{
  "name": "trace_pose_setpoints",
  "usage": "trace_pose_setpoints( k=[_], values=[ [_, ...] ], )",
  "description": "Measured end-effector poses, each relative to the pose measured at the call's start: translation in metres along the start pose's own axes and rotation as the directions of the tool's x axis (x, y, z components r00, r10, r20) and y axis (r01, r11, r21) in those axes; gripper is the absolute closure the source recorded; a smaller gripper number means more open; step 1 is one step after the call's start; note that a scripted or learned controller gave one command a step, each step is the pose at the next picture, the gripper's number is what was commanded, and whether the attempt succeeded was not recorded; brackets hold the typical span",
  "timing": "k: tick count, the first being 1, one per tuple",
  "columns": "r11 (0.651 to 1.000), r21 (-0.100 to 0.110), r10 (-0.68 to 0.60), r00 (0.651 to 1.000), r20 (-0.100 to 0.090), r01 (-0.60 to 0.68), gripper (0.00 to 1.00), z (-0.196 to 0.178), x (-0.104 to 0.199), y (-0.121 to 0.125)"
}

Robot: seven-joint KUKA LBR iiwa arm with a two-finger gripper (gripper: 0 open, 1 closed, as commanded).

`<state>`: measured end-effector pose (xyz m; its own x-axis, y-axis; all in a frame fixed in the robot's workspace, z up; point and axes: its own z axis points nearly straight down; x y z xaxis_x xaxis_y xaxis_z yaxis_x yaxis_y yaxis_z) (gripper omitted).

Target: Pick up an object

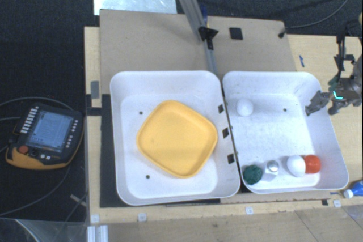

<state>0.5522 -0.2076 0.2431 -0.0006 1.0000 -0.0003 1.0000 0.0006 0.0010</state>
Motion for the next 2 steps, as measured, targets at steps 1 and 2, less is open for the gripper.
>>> trace_pose_setpoints(
  k=[1,2],
  values=[
    [1.0,0.0,0.0,1.0,0.0,0.0,0.0,0.0,0.0,0.0],
    [1.0,0.005,0.0,1.0,-0.001,0.0,0.0,0.06,0.0,0.006]
  ],
)
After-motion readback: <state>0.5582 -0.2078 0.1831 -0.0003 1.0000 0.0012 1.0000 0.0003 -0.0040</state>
